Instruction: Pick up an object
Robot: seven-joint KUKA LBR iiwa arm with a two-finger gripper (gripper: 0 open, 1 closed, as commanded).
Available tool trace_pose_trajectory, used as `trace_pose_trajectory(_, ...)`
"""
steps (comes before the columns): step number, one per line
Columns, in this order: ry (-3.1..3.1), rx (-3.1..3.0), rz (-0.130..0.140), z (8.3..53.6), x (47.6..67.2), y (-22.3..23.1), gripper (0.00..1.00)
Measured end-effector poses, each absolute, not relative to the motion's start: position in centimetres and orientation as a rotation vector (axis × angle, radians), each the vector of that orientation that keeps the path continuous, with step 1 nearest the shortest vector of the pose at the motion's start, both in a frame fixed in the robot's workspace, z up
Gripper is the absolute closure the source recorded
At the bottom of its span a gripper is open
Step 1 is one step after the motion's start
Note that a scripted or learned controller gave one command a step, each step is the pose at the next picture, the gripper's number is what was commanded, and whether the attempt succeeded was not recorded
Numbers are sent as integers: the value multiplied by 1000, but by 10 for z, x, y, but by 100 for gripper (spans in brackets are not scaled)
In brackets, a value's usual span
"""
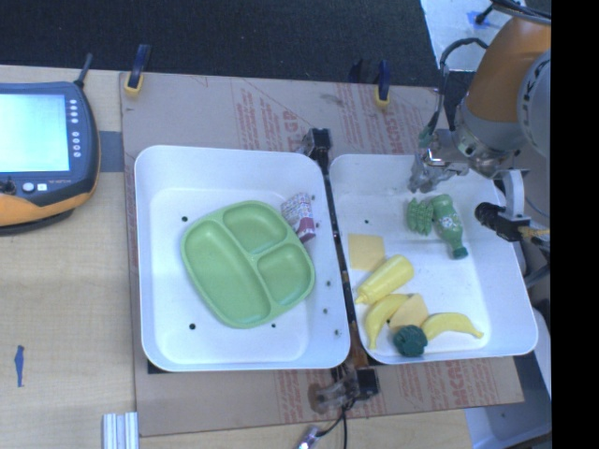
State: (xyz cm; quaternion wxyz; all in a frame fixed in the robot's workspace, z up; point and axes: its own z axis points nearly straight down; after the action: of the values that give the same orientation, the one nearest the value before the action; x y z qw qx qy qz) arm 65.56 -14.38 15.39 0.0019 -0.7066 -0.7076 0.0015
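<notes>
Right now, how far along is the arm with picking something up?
Nothing looks picked yet. The gripper hangs over the back of the right bin, just above the green bottle and the green leafy toy beside it, both lying on the bin floor. What is in hand is the approach. Left: close on an object and lift it clear.

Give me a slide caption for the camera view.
End effector poised above green bottle in right bin; green plate in left bin.
</notes>
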Motion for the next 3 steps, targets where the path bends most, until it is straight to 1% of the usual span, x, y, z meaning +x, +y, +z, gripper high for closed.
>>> trace_pose_trajectory(1, -2221, -2217, 4, 154, 656, -143, 0)
trace_pose_trajectory(2, -2223, -2214, 8, 93, 632, -167, 0)
trace_pose_trajectory(3, -2226, -2212, 8, 104, 633, -168, 100)
